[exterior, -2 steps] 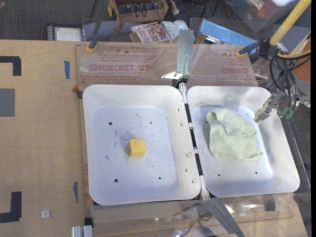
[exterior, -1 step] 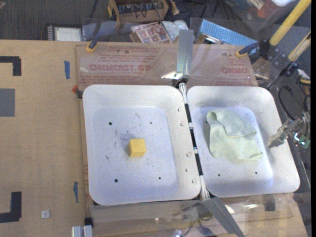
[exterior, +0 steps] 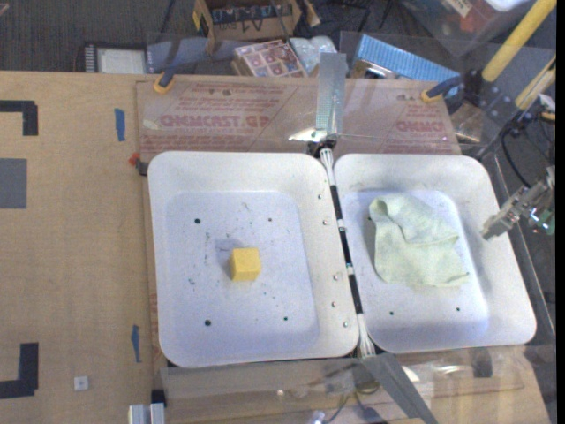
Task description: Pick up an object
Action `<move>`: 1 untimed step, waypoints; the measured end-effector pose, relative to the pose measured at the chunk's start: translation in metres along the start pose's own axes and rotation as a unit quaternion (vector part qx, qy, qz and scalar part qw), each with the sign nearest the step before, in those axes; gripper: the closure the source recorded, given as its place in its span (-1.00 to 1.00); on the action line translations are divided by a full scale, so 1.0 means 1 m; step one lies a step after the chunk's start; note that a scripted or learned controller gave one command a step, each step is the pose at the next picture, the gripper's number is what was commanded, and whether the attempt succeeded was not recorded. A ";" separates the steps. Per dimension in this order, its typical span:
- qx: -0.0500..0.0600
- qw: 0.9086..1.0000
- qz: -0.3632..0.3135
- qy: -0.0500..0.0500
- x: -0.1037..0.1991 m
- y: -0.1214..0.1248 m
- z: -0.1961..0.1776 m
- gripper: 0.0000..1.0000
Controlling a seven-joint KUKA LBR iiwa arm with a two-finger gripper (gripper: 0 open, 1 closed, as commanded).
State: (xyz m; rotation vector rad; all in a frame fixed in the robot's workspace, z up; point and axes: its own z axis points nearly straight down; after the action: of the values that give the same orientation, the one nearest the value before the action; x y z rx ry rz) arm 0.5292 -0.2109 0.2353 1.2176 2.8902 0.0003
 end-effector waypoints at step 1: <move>0.000 1.000 -0.024 0.000 -0.019 0.016 -0.051 1.00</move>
State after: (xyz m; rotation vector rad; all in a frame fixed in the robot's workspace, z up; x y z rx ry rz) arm 0.5536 -0.2136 0.2862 1.1488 2.9180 0.0004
